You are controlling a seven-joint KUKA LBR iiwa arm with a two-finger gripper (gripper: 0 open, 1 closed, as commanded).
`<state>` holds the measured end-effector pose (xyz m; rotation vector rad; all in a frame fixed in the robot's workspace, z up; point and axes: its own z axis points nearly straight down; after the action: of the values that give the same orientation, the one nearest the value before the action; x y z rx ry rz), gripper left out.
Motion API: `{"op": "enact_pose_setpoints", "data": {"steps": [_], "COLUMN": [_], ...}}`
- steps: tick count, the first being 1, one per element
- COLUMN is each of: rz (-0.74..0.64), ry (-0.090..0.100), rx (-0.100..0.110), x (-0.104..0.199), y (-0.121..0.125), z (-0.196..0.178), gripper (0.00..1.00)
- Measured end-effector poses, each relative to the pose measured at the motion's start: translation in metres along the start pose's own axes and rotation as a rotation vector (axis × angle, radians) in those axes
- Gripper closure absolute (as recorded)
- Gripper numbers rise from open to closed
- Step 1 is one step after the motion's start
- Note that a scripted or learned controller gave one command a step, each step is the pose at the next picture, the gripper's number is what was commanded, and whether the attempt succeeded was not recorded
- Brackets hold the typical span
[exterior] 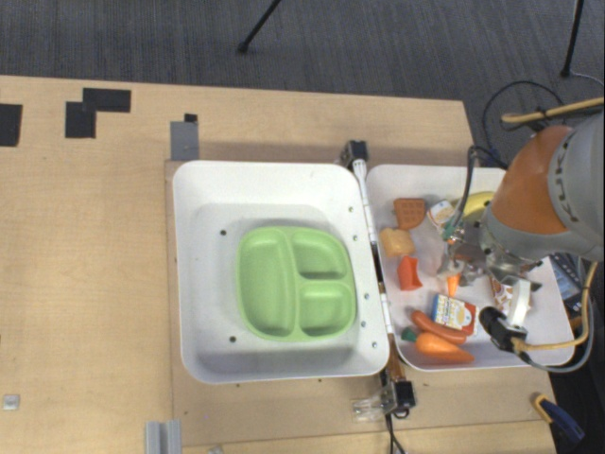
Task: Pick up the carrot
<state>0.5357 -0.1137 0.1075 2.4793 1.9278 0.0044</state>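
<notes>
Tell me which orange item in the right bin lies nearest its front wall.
The carrot, lying lengthwise along that wall; the smaller orange-red piece sits farther back.

My view looks down on the wooden bench [95, 282]. Two shallow white bins rest directly on it, side by side and touching: the left bin [203, 282] and the right bin [558, 334]. Black tape patches [95, 110] mark the bench's far-left area. A grey bracket [184, 140] stands just beyond the left bin's far corner.
</notes>
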Motion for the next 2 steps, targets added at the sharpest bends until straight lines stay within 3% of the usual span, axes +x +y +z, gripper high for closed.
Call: {"op": "enact_pose_setpoints", "data": {"steps": [1, 2], "rz": [0.140, 0.208], "ry": [-0.001, -0.002], "rx": [0.000, -0.003], "x": [0.012, -0.029], "y": [0.009, 0.030], "z": [-0.095, 0.022], "gripper": [1.00, 1.00]}}
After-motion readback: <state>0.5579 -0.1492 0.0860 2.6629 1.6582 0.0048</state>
